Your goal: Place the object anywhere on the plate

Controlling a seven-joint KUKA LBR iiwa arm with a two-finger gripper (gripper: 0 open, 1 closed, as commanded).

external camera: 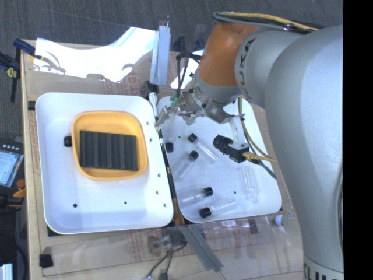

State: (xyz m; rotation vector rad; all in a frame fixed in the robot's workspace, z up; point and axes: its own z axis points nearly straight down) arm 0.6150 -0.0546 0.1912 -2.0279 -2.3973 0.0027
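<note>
I can't tell if my metal gripper (175, 107) is open or holding anything. Just below it in the white right bin (274, 200) lie small clear plastic vials with black caps (195, 153). They look slippery and could roll away. Far to its left sits the yellow plate with a dark ribbed middle (109, 146); a weak grab may drop one.

A wooden bench (105, 255) fills most of the frame. Two shallow white bins sit on it side by side: the left bin (52, 203) at centre left, the right bin (265, 200) touching it at centre right.
</note>
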